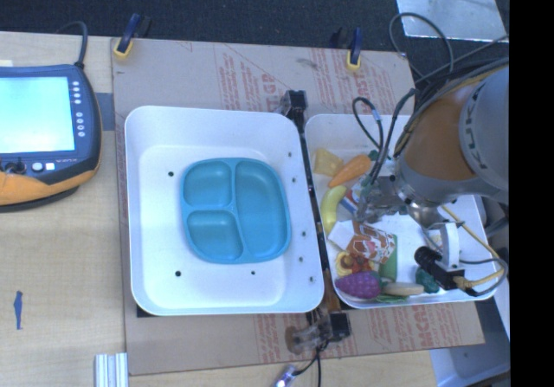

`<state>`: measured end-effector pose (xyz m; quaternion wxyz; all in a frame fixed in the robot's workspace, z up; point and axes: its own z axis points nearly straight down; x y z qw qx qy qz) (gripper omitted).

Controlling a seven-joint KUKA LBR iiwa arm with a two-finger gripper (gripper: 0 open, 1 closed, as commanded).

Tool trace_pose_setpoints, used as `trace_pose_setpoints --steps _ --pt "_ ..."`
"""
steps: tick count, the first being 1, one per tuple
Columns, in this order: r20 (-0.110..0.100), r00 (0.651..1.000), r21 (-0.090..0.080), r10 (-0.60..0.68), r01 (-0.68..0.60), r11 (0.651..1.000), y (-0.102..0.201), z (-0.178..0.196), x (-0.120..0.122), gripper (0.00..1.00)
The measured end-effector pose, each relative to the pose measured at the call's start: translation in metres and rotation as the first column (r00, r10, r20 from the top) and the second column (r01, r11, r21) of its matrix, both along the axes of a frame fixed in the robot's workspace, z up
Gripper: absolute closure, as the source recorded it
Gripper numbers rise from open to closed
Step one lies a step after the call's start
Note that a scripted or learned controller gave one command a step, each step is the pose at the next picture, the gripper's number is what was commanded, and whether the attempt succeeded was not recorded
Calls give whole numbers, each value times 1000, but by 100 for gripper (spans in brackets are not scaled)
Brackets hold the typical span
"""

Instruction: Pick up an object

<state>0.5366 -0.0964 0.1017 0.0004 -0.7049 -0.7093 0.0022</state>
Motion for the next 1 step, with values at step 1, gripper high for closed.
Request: trace_pose_setpoints --steps 1 --pt "3 1000 2 -4 4 1000 -48 58 -40 100"
